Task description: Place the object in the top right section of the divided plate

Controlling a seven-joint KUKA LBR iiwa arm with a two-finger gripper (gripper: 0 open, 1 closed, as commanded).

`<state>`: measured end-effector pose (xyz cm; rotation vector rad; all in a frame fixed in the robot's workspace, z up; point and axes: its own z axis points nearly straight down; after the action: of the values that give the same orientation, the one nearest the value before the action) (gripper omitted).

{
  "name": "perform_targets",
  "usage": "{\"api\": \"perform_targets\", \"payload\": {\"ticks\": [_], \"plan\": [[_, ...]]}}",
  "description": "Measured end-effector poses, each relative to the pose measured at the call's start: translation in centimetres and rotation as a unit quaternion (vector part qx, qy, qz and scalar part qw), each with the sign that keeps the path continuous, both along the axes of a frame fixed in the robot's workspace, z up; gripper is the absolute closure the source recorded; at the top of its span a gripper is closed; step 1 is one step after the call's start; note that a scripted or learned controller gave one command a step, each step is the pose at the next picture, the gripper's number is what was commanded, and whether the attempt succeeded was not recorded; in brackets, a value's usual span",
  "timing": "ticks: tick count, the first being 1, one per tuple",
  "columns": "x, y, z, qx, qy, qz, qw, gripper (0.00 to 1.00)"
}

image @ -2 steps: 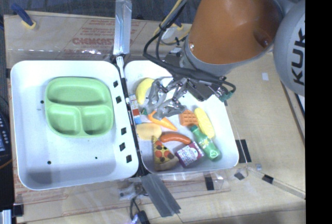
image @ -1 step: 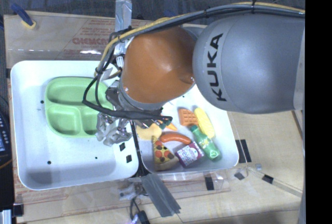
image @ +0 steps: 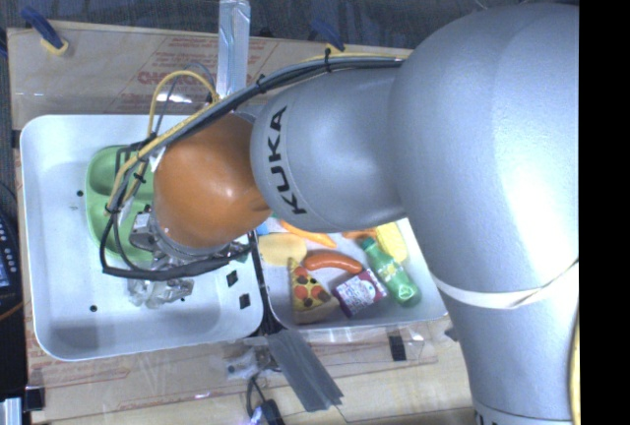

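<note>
- The gripper [image: 157,291] hangs low over the floor of the left bin [image: 49,216]. It is a small, blurred metal shape under the orange band, and whether it is spread or pressed together cannot be told.
- At 11 o'clock from it lies the green divided plate [image: 101,179]. The arm [image: 394,148] covers most of the plate, including its top right section.
- The task's object cannot be singled out. The likely candidates lie at 3 o'clock, in the right bin [image: 423,310]: a pizza slice [image: 309,297], a red sausage [image: 335,264], a maroon packet [image: 358,293] and a green bottle [image: 392,277].
- These look like toy foods, so probably light, stiff and smooth, and they may slip in a grasp.
  - The sausage or bottle is best taken across its narrow middle.
  - The flat slice is best taken by its edges.
  - The packet may be softer.
- The arm cuts off the upper part of the right bin, so more items may lie beneath it.
</note>
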<state>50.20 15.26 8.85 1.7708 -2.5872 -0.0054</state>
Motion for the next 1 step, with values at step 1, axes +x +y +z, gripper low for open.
{"api": "perform_targets", "payload": {"ticks": [1], "plan": [[-2.18,-3.72,1.31,0.0014,0.001,0.198,0.9802,1.00]]}}
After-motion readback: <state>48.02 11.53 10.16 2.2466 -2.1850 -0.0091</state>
